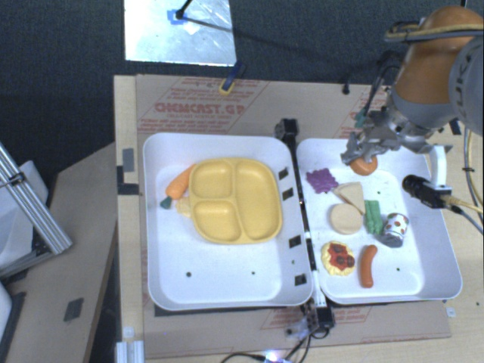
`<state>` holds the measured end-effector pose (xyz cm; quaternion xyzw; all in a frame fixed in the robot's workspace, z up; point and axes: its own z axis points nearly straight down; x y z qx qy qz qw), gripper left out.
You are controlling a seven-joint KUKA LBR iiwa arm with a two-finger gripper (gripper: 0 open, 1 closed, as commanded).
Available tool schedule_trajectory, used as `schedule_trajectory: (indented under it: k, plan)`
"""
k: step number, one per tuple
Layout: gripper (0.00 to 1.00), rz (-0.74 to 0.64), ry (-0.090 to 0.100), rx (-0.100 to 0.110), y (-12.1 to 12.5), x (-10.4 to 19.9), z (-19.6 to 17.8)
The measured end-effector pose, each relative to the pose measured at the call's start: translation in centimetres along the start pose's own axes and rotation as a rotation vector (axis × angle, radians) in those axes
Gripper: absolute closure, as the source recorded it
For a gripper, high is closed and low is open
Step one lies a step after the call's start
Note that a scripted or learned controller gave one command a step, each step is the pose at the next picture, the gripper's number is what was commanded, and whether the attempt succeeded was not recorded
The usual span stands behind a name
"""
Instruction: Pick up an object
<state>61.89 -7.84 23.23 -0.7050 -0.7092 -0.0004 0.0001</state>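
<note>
The pincer (361, 157) sits over a small orange toy (365, 165) in the right bin (435, 278); I cannot tell its state. Light, smooth, likely slippery; grip across its middle.

Dark blue-grey carpet floor (60, 66); printed cardboard sheet (200, 106) covered the wooden bench (83, 203); reflective silver panel (178, 21) lay beyond; aluminium frame rail (30, 203) at left.

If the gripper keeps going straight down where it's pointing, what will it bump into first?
Probably the small orange object in the right bin. The gripper sits right over it, pointing down. Depth is hard to judge, so it may already be touching.
</note>
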Motion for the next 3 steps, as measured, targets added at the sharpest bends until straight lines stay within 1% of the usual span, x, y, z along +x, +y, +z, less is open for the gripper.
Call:
schedule_trajectory:
  k: [1,2,3]
  plan:
    - [1.0,0.004,0.0,0.0,-0.9,0.3,-0.1]
    - [1.0,0.001,-0.001,-0.001,0.3,0.2,1.5]
    - [1.0,0.001,-0.001,-0.003,0.0,0.3,-0.2]
